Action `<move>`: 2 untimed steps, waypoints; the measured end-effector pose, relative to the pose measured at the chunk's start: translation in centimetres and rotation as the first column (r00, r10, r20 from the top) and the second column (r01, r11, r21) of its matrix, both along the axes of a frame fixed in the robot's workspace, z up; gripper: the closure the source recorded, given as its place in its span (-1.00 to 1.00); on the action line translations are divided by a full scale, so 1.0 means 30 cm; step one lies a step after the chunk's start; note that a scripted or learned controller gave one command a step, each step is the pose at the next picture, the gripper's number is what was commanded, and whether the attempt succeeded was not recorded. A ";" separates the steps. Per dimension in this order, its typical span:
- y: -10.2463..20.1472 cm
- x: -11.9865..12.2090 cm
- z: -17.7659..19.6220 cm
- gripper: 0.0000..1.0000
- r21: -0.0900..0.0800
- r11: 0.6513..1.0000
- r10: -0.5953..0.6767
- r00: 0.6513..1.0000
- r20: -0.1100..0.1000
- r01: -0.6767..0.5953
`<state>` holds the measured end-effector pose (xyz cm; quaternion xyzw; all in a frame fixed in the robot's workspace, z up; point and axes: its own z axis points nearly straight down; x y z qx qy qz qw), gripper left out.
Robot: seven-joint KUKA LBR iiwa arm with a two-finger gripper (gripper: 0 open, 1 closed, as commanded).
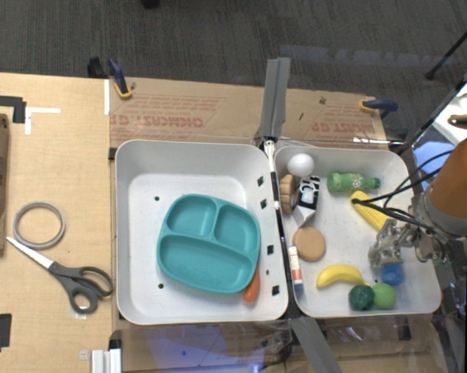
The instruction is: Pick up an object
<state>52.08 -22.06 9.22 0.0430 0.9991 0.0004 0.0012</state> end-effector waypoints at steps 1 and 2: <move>-0.001 0.250 0.002 -1.00 -0.001 0.997 -0.083 0.997 0.003 0.083; -0.004 -0.043 -0.001 -1.00 0.000 0.985 -0.173 0.985 -0.002 0.173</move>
